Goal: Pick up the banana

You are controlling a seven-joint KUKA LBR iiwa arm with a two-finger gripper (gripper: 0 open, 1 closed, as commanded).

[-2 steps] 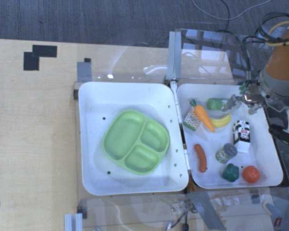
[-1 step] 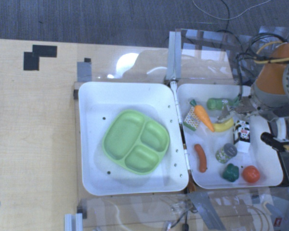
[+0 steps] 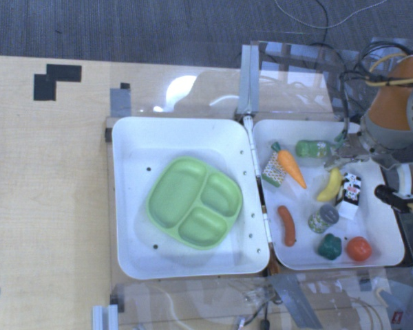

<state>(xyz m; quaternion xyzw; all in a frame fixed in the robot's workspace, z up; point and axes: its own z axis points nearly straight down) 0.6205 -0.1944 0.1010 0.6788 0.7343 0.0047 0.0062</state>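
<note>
The yellow banana (image 3: 330, 185) lies in the right bin (image 3: 392, 253), near its middle, tilted with one end pointing up and right. My gripper (image 3: 342, 157) hangs just above the banana's upper end, reaching in from the right below the grey and orange wrist. Nothing shows held in it. A black-and-white carton (image 3: 350, 191) rests against the banana's right side.
Around the banana lie a carrot (image 3: 291, 168), a green bottle (image 3: 312, 148), a patterned packet (image 3: 273, 172), a red sausage (image 3: 287, 225), a grey can (image 3: 323, 218), a dark green toy (image 3: 330, 247) and a red tomato (image 3: 358, 249). The left bin (image 3: 131, 253) holds a green divided plate (image 3: 195, 202).
</note>
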